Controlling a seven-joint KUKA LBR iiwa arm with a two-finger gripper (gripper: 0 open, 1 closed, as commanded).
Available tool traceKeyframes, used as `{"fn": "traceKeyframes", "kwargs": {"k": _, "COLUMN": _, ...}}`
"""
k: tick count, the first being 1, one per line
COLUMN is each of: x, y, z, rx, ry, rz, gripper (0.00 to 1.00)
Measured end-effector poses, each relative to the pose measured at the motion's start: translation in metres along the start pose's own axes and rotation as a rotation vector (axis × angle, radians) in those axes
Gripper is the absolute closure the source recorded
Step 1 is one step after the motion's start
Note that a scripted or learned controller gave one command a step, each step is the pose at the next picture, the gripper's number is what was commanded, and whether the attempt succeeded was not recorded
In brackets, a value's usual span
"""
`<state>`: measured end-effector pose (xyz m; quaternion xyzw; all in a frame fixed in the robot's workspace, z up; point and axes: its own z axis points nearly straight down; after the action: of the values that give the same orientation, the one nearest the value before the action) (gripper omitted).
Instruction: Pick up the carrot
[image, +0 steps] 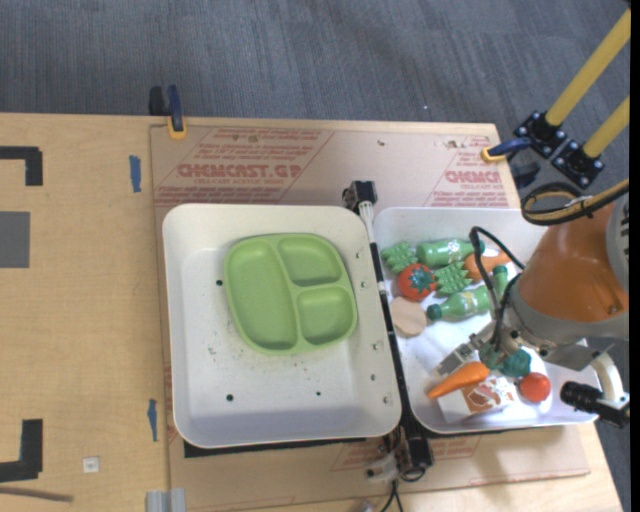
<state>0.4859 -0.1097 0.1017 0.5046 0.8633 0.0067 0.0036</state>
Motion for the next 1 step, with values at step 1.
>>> {"fn": "traceKeyframes", "kwargs": {"k": 1, "x": 0.0074, "y": 0.0043, "z": 0.0093, "rx": 0.002, "ry": -0.012, "rz": -0.272, "gripper": 0.0}}
